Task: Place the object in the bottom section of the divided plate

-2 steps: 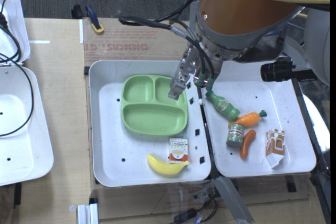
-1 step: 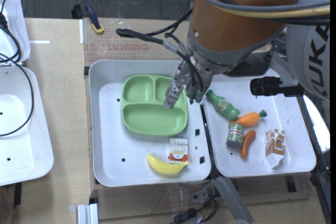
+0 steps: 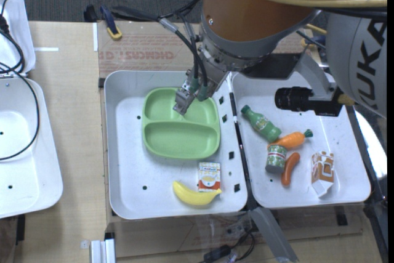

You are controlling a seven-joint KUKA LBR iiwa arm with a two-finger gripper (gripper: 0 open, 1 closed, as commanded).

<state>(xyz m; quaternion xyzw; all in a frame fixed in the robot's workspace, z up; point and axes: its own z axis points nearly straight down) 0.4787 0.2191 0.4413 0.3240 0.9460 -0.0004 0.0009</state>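
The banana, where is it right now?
The banana lies at the near edge of the left bin, just below the small juice carton and in front of the green divided plate.

The divided plate lies bare and open from above, banana and carton just below it.

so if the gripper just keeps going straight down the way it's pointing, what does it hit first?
Most likely the green divided plate. The gripper points down over the plate's upper section, near the ridge between sections. Nothing lies between them that I can see, though height above the plate is hard to judge from this angle.
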